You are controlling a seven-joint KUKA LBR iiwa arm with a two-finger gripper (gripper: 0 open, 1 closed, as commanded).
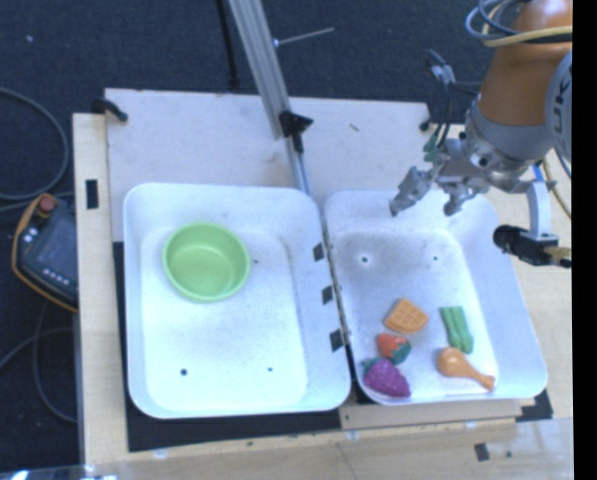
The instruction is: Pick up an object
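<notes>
The gripper (pixel 430 195), fingers spread wide and holding nothing, is hovering over the right bin's (pixel 498 268) far rim. The toy foods (pixel 418 343) are lying near its front; descending squarely over one seems best.

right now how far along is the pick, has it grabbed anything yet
Nothing looks done yet. The gripper is open and holds nothing, up over the far rim of the right bin. The toys all lie at that bin's near end: waffle, green piece, drumstick, grapes, strawberry. The green bowl sits in the left bin. Descent, grasp and lift remain.
</notes>
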